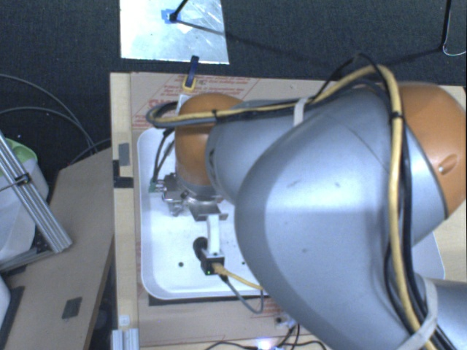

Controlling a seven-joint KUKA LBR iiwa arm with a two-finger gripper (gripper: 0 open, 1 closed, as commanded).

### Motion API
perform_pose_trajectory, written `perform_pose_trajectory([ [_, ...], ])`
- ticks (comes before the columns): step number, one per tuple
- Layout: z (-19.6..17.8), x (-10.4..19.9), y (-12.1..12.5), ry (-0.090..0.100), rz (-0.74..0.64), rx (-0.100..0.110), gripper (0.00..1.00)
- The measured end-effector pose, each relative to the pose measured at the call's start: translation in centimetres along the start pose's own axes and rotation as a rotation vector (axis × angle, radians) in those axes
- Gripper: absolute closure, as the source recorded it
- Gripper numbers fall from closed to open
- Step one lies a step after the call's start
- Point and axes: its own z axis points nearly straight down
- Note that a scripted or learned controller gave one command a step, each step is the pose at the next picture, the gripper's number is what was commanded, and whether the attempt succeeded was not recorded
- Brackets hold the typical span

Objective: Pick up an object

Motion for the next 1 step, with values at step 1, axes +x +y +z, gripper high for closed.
perform_pose_trajectory([
  [1, -0.82, -0.30, -4.82, -0.007, 0.011, 0.012, 1.00],
])
